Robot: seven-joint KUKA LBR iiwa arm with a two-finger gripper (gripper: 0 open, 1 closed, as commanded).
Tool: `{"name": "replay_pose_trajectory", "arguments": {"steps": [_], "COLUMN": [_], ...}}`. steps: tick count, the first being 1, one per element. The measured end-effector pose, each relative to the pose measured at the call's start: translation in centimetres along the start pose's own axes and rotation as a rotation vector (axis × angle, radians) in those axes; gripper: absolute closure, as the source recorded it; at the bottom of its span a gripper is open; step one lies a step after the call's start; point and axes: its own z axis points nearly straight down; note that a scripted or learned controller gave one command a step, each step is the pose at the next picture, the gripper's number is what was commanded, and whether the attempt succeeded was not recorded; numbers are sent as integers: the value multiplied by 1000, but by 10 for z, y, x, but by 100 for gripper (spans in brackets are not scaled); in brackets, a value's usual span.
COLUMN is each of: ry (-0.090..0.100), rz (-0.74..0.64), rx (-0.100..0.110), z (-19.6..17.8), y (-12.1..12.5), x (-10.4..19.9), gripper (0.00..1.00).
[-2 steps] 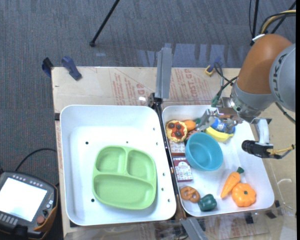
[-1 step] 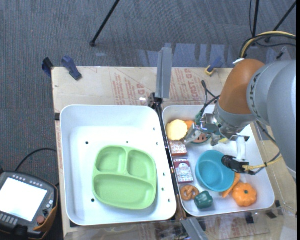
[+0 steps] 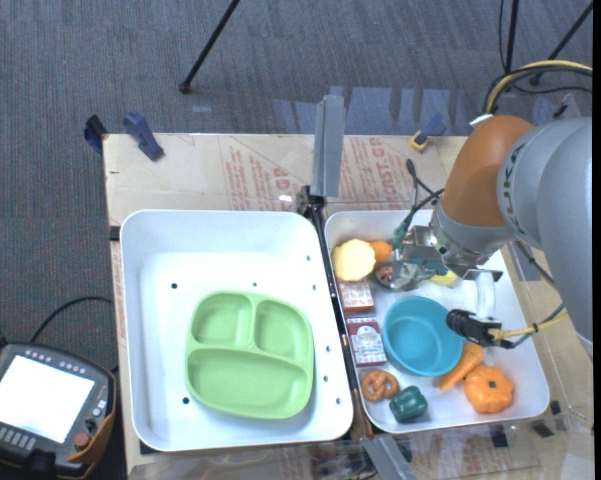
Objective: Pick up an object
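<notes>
My gripper (image 3: 402, 266) hangs low over the back of the right bin (image 3: 536, 368), just right of a yellow round fruit (image 3: 353, 260) and beside a small orange piece (image 3: 382, 251). A blue bowl (image 3: 418, 336) lies directly in front of the gripper. Two small red boxes (image 3: 356, 296) (image 3: 366, 342) line the bin's left wall. A pretzel (image 3: 379, 384), a green pepper (image 3: 409, 403), a carrot (image 3: 462, 365) and an orange pumpkin (image 3: 488, 390) lie along the front. I see nothing lifted from the bin.
The left bin (image 3: 150, 258) holds a green divided plate (image 3: 250, 356). A grey upright post (image 3: 329, 153) stands behind the wall between the bins. The arm's grey and orange body (image 3: 500, 183) covers the right bin's back right corner.
</notes>
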Motion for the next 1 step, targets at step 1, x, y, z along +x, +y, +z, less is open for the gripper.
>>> {"name": "replay_pose_trajectory", "arguments": {"steps": [1], "ry": [0], "rz": [1], "rx": [0], "z": [0], "y": [0], "x": [0], "gripper": [0]}}
